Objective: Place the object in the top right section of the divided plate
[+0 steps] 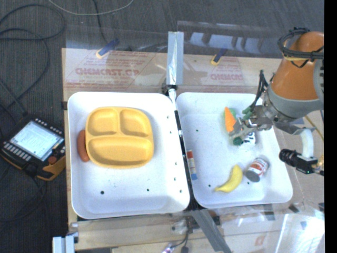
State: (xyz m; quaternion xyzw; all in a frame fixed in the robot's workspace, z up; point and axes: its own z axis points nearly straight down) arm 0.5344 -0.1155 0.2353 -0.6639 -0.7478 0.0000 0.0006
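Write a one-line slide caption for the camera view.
KUKA arm's gripper hovers by a carrot in the right bin, near a banana and can; yellow divided plate waits in the left bin.

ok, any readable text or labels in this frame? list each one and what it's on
"CHEMCAST", red print, seen reversed, on the clear sheet behind the left bin.
A second red print on the sheet behind the right bin: too faint to read.
Label on the small can: red and white, too small to read.
Screen of the handheld pendant on the floor: lit, too blurred to read.
The yellow divided plate, banana and carrot bear no text.
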